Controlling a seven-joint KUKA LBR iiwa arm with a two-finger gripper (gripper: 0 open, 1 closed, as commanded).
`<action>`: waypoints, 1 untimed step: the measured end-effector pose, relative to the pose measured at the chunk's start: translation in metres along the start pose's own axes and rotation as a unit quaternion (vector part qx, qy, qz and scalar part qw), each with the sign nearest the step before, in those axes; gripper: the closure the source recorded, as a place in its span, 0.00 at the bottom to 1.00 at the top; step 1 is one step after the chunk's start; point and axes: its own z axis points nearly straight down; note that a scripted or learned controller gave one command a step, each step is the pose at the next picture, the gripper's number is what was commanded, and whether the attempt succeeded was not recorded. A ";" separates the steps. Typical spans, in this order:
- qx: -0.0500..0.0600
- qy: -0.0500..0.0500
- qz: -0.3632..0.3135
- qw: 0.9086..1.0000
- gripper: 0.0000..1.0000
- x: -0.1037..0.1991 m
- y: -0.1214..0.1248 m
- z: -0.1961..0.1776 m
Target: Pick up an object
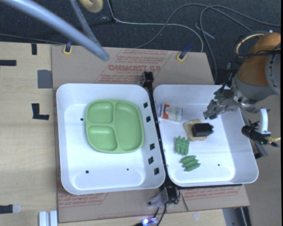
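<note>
Arm came in from the right, orange band above the wrist; gripper [212, 111] hung over the right bin [240, 171], upper right part, just above and to the right of the tan-and-black item [199, 130]. Hand state: cannot tell from this angle, too small and dark; nothing seen held in it

Right bin held four things: small white packet with red and blue print [170, 112] near the divider, the tan-and-black item mid-bin, a ridged green piece [181, 145] below it, a green pea-pod-like toy [189, 163] nearer the front edge. All lay apart from each other. Left bin [66, 140] held a green divided plate [115, 125], flat, centred

Step looked like approach, grasp not yet made. Likeliest target was the tan-and-black item, nearest the gripper. Next move would call for a short shift down-left over it, then a straight descent and closing across its narrow side, clear of the ridged green piece
</note>
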 end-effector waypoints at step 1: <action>0.000 0.000 0.000 1.000 1.00 -0.001 0.002 -0.043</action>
